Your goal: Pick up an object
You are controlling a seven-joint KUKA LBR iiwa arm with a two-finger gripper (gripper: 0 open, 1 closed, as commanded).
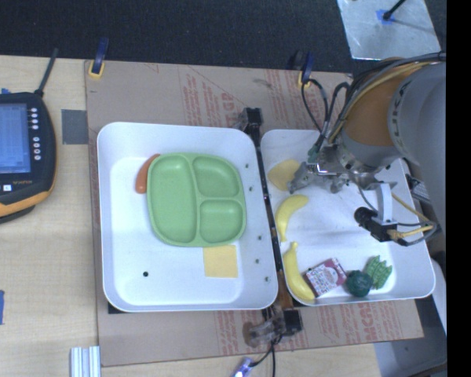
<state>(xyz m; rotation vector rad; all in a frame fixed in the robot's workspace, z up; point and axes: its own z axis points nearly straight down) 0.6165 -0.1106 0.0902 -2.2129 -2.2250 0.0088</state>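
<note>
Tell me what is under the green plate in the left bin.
An orange thing sticks out from under the left edge of the green plate; the rest of it is covered. A yellow square lies just below the plate, on the bin floor.

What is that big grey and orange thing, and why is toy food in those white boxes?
That is a robot arm. One camera above the bench looks down at it, and the arm reaches in from the right. At its end is a tool for picking things up, hanging over the right bin. I cannot tell if it grips anything.

In that bin lie two bananas, a pale yellow piece by the tool, a small red and white packet and a green broccoli.

The left bin has a green tray with three sections, something orange peeking from under it, and a yellow square.

On the far left sits an orange-edged screen.
</note>
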